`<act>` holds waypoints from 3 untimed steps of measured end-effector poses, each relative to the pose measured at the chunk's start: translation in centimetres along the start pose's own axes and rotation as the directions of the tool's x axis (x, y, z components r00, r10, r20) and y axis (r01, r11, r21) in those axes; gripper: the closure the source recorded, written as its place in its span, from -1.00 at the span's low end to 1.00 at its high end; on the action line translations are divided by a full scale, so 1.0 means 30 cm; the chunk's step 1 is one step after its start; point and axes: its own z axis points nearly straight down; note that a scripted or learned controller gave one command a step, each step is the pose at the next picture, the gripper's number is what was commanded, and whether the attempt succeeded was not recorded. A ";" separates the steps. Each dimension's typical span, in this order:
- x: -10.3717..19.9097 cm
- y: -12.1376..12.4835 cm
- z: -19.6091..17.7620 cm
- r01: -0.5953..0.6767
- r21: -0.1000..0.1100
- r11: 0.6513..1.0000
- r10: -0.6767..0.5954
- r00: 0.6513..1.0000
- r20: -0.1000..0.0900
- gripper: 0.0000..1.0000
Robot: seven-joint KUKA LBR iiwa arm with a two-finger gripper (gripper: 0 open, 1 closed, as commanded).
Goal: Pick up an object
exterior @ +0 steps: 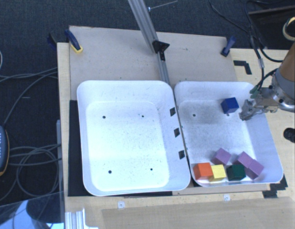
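We see the blue block [229, 105] lying in the right bin [262, 128], just left of the fingers [246, 112]; we cannot tell how far these are open. The worktop [119, 56] stands on dark carpet [23, 23].

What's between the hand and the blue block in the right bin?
Nothing visible. The hand sits just right of the blue block, with bare bin floor between them. The other blocks are clustered at the near edge of the right bin, well off that line.
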 end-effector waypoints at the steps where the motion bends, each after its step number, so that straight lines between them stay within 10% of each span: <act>1: -0.001 0.008 -0.181 0.001 0.001 1.000 -0.001 1.000 0.000 1.00; 3: 0.348 0.047 -0.181 0.005 0.010 1.000 -0.005 1.000 -0.005 1.00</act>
